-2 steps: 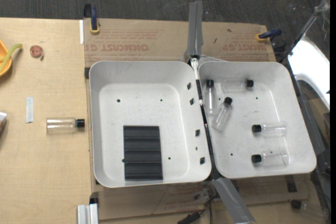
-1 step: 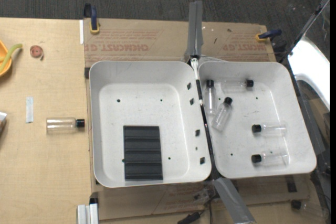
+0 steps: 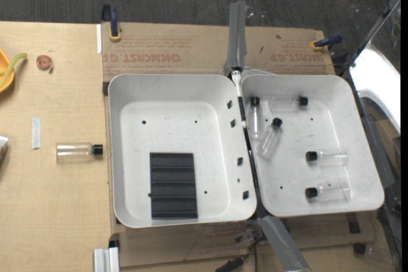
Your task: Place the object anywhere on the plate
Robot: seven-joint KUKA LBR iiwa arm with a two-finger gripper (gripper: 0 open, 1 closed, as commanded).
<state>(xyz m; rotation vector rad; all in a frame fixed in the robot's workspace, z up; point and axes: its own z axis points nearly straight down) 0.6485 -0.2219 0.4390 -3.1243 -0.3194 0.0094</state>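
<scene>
Two shallow white plastic bins are set side by side on a sheet of brown cardboard (image 3: pixel 166 51) on the desk (image 3: pixel 57 105); in the left bin (image 3: pixel 127 99) a black ribbed rectangular plate (image 3: pixel 172 185) lies flat near the front wall, with nothing seen on it. Five clear plastic vials with black caps are scattered in the right bin (image 3: pixel 357 137); three are grouped near its left wall, at the back (image 3: pixel 284 102), beside the wall (image 3: pixel 255 121) and tilted just below (image 3: pixel 269 140); two more lie towards the front right, one (image 3: pixel 328 157) above the other (image 3: pixel 330 191). A sixth similar vial (image 3: pixel 75 150) lies on the desk, left of the bins. Whether the tool is apart or together cannot be told.
</scene>
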